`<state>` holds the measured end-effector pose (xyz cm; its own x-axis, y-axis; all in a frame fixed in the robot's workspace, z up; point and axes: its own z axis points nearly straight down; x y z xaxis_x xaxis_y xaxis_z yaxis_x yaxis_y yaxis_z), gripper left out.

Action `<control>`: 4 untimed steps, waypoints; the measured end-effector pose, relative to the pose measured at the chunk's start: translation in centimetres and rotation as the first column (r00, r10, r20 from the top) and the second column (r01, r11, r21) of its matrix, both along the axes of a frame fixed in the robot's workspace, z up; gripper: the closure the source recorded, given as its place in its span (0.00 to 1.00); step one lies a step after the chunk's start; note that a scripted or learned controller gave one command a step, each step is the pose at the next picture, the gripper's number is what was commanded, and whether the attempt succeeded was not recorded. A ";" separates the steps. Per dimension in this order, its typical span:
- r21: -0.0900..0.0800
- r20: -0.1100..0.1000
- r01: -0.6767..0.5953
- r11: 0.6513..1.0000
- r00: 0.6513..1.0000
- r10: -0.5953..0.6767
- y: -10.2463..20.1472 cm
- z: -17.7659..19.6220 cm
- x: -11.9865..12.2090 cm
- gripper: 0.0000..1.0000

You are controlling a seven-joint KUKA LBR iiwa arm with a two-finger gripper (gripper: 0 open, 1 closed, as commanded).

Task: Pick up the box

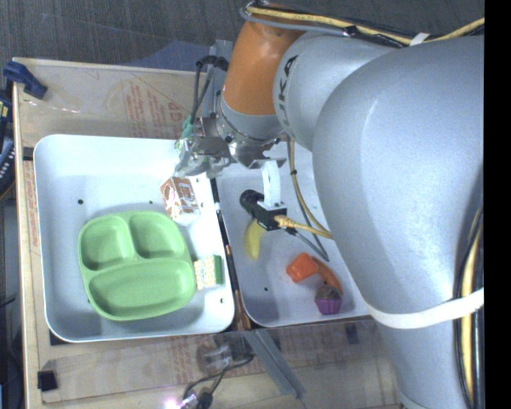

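Gripper (190, 153) hung over the left bin (51, 156) near its upper right corner — whether its fingers were apart or together could not be told. Just below it the box (180, 198), brown and white, lay tilted beside the green divided plate (136, 265). A clean pick would call for a straight descent, squared to the box. Bench (111, 100) — pale wood; the right bin (268, 309) held small toys.

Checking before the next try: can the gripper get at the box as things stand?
Probably yes. The gripper hangs just above the box in the left bin, with nothing between them; the green tray lies beside it.
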<state>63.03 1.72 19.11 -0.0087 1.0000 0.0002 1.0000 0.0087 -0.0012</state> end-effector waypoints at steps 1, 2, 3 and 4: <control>0.001 -0.003 -0.093 0.996 0.996 0.093 0.3 0.1 -3.8 1.00; -0.001 -0.004 0.091 0.996 0.996 -0.091 -0.6 0.0 -15.5 1.00; -0.001 0.000 -0.246 0.969 0.969 0.246 0.3 5.0 -12.1 1.00; -0.001 -0.001 -0.081 0.997 0.997 0.081 4.1 6.7 -7.0 1.00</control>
